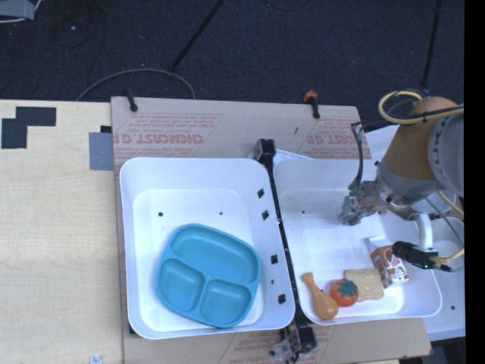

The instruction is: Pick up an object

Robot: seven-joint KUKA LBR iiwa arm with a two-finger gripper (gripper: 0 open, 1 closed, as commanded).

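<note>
In the right bin point(318, 188), round red-orange tomato point(344, 293)

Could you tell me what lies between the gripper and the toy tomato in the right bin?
In the camera view, bare white bin floor separates the gripper from the tomato.

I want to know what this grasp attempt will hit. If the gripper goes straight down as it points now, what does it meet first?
Probably the bare floor of the right bin. The gripper hangs above open white floor; the toys sit nearer the front edge, though depth is hard to judge.
</note>
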